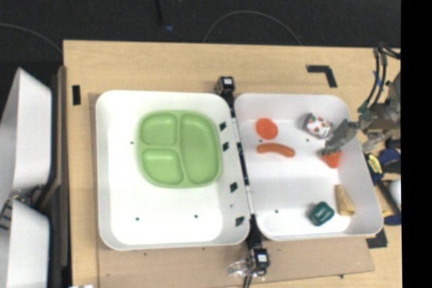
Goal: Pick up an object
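Note:
In the right bin lie an orange round piece, a long orange-red piece, a small white, red and grey object, a green block and a tan cone. My gripper reaches in from the right, low over the bin's right side. A small orange object sits right at its tip, partly covered by it. Whether that object is gripped cannot be made out.
The left bin holds a green divided plate. Black clips join the two bins along the middle seam. Cables and blue and yellow parts crowd the bench beyond the right bin's right wall.

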{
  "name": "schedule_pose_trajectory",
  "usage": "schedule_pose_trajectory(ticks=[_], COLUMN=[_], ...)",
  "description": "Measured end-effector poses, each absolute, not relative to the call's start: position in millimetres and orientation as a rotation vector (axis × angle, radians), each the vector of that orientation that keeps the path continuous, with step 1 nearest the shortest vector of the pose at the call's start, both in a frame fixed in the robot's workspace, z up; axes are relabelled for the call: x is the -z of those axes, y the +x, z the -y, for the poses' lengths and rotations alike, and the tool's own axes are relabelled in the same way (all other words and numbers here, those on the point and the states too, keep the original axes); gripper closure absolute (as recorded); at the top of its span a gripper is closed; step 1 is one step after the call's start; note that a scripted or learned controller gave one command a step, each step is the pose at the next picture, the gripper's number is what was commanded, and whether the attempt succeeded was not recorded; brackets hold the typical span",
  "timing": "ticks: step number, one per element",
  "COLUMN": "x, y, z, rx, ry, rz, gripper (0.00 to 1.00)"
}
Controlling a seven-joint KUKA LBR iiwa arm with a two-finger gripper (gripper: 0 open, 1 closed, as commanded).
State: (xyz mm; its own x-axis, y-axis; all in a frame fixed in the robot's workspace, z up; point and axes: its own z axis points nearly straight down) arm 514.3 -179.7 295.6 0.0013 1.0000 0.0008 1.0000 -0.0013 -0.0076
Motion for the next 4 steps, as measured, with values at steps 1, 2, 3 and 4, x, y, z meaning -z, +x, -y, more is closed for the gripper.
schedule_pose_trajectory(ticks=[1, 2, 3, 4], x=[-301, -244, -199, -136], y=[516.0, 516.4, 516.2, 511.6], z=[179, 190, 184, 181], rx=[0.002, -0.005, -0.004, -0.005], ry=[-2.222, -2.221, -2.223, -2.221], rz=[2.224, 2.219, 2.218, 2.217], gripper=[0.0, 0.0, 0.0, 0.0])
